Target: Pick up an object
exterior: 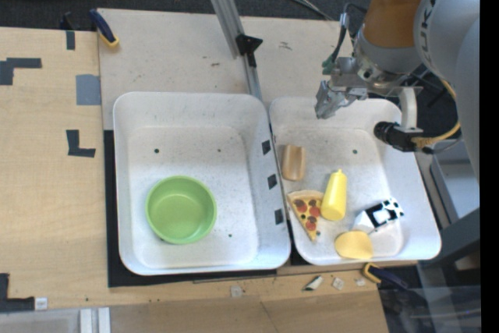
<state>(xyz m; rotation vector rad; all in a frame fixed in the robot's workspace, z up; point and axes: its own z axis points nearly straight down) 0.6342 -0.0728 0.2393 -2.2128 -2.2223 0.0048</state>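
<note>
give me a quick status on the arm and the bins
Gripper above right bin's far edge, nothing held. Bread slice, pizza slice, yellow bottle lie untouched. Green bowl in left bin.

- Bins (187,109): white plastic, speckled, matt.
- Green bowl (181,208): smooth plastic, slight sheen.
- Yellow bottle (334,195): glossy plastic.
- Bench (47,168): pale wood, matt.

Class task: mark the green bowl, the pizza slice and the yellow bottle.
green bowl (181,208), camera view, on its inner floor.
pizza slice (306,213), camera view, on its topped face.
yellow bottle (334,197), camera view, on its body.
</note>
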